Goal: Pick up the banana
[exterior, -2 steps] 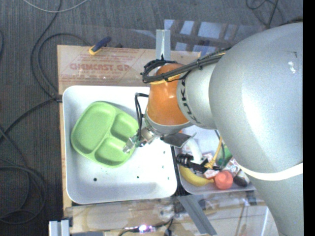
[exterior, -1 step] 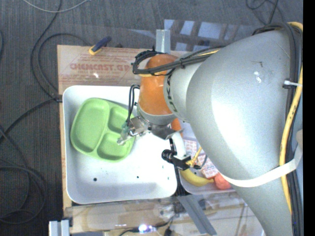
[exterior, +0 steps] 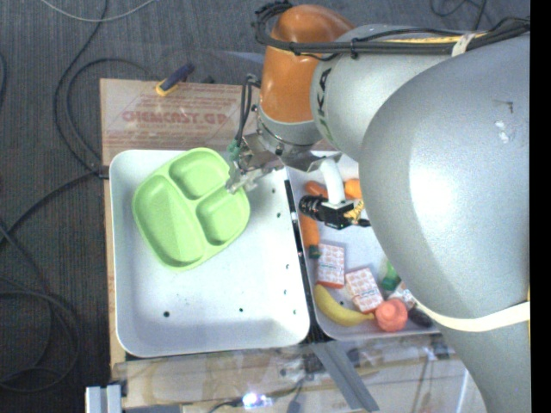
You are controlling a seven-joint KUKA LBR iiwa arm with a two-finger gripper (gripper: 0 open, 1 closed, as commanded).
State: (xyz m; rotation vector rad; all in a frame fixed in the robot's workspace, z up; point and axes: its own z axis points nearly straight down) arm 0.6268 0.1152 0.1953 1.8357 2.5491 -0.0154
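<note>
Banana (exterior: 337, 309) at the near end of the right bin (exterior: 308, 256), long axis running left to right, well to the near right of the end effector (exterior: 241, 177) over the green plate (exterior: 191, 206) in the left bin (exterior: 207, 317), grip state impossible to tell.

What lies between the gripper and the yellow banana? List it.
In the camera view, between gripper and yellow banana: bare white bin floor, the bins' shared rim, and patterned packets.
</note>
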